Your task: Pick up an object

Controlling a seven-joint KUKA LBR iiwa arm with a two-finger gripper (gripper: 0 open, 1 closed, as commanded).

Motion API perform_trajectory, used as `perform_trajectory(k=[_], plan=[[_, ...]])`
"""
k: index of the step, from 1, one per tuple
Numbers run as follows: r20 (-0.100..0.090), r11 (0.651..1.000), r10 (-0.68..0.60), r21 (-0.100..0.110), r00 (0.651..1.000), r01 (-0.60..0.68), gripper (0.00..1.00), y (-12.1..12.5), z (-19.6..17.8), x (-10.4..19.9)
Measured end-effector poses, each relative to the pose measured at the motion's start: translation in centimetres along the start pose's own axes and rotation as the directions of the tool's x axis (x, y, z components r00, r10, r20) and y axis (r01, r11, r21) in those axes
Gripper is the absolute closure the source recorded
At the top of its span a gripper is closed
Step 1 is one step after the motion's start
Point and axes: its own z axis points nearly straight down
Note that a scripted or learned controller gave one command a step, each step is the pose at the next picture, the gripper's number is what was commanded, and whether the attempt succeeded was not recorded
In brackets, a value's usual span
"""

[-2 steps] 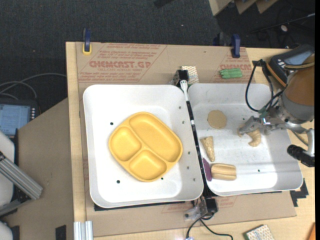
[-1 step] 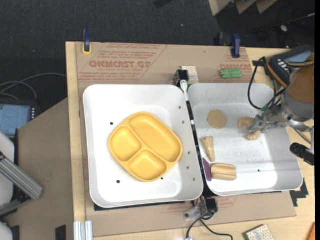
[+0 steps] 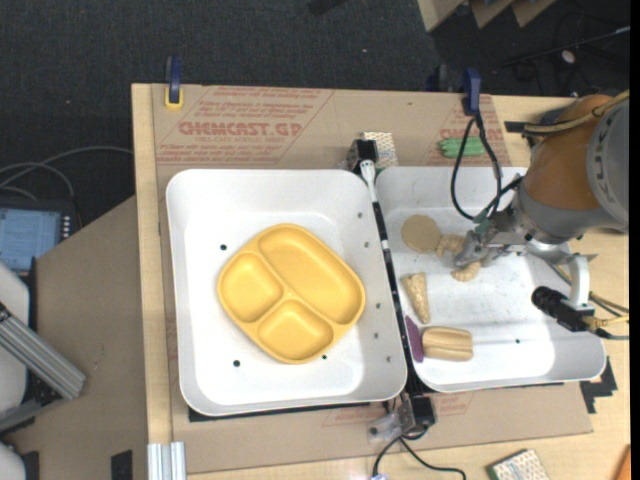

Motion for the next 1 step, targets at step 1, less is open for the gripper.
perform_trajectory(k=[1], plan=[[-0.001, 1.000, -0.004, -0.009, 1.000, 0.004, 1.00, -1.88, -10.56, 8.92]])
